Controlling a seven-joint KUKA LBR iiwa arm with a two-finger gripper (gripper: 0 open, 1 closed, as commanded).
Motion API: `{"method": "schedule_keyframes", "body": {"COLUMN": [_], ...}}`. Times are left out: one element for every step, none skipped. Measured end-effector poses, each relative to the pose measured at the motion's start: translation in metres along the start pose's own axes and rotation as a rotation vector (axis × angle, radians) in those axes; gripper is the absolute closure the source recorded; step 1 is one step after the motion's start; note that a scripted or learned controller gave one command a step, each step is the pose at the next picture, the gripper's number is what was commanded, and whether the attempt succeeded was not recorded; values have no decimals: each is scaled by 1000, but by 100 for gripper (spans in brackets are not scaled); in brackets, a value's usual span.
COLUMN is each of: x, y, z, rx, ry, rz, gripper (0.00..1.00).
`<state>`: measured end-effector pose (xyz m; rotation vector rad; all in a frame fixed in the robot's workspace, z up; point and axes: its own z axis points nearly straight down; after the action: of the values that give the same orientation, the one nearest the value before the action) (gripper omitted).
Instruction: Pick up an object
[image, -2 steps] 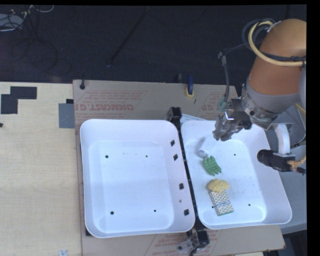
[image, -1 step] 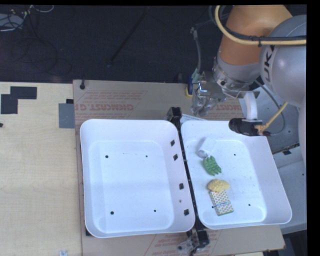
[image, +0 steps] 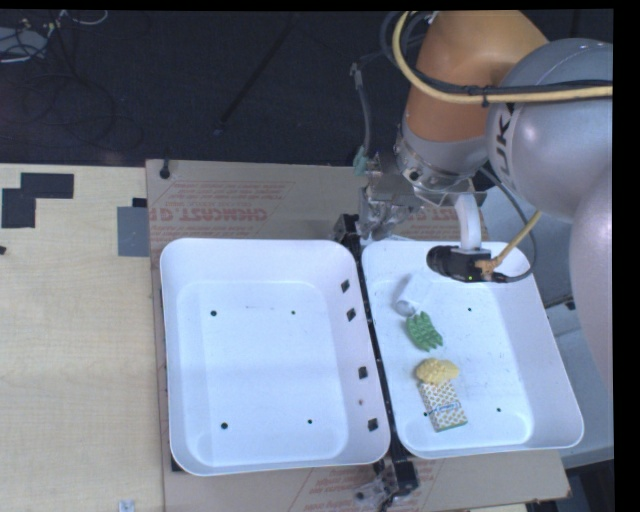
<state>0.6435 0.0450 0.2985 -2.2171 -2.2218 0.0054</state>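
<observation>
Four small things to choose from, all in the right bin, bunched in its left half. You have a green toy, a small grey piece just above it, a yellow piece below, and a patterned packet touching the yellow piece's lower edge. Task names no item, so any of them counts for you.

Green toy looks the likeliest pick, my guess. It has bare bin floor to its right, while the yellow piece and packet lie against each other and could drag together. Nothing is lifted; all four lie flat on the bin floor.

Claw hangs over the far rim of the right bin, near the divide between the bins and well apart from the pile. You cannot tell whether it is wide or narrow, since it blurs against the rim. It holds nothing that you can see.

Arm leans in high from the right, which leaves the pile in clear sight. Left bin sits beside the right one, touching along the middle. Both rest on a cardboard sheet on the table.

Judged stage: approach, grasp not yet begun. Next move calls for travel toward the near side and down onto the pile.
</observation>
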Motion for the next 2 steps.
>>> {"method": "schedule_keyframes", "body": {"x": [61,134], "y": [0,-14], "z": [-5,-94], "rx": [-3,-9], "ry": [2,3], "rz": [-3,-4], "gripper": [100,100]}}
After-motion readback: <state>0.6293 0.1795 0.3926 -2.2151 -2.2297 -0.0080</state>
